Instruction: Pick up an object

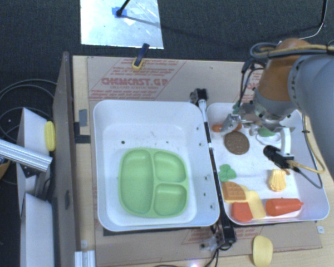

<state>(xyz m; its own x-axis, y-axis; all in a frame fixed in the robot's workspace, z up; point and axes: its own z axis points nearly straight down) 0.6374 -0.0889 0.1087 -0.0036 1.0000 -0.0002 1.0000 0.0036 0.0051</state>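
The toys lay loose in the right bin (253,166), scattered, not set out in any order, which I took to be the point: any one of them would do for a pick. The brown disc (236,143) lay flat on the bin floor with bare white around most of it, and to my eye that made it the likeliest target.

I placed the rest by that disc. A small orange piece (216,128) sat just up and left of it. A green leaf (227,172) lay below it. Further below was a waffle square (232,191), crowded against a red block (241,211) and a yellow slab (256,203). The corn (276,179) and carrot (283,206) lay down to its right, well apart from it. Far to its left, a green divided plate (153,181) lay in the left bin (150,124).

The arm (317,82) stretched in from the right and bent steeply down, wrist low. The jaws stood just beyond the disc's far edge, very near it. Whether they were apart or together I could not tell, nor could I make out anything gripped.
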